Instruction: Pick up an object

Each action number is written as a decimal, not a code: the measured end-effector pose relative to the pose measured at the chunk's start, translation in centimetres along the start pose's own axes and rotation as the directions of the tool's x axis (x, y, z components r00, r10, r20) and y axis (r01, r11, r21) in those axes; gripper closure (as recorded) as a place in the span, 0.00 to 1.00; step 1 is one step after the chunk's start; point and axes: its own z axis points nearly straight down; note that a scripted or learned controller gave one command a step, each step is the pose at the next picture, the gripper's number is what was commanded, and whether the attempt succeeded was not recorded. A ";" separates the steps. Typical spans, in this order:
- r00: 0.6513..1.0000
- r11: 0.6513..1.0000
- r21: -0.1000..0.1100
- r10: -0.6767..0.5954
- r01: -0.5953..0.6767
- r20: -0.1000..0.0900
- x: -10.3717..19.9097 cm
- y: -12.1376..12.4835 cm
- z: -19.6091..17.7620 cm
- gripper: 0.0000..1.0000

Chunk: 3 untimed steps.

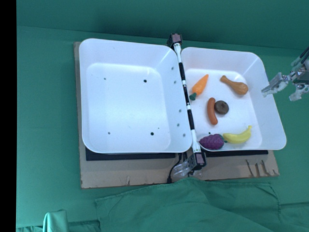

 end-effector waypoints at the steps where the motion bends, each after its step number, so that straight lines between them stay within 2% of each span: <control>1: 1.000 1.000 0.001 -0.007 0.007 -0.002 -0.3 5.9 -0.5 0.00; 2: 1.000 1.000 0.002 -0.008 0.008 -0.002 -0.1 12.2 -0.9 0.00; 3: 1.000 1.000 -0.001 -0.002 0.002 0.001 -0.3 12.1 -2.2 1.00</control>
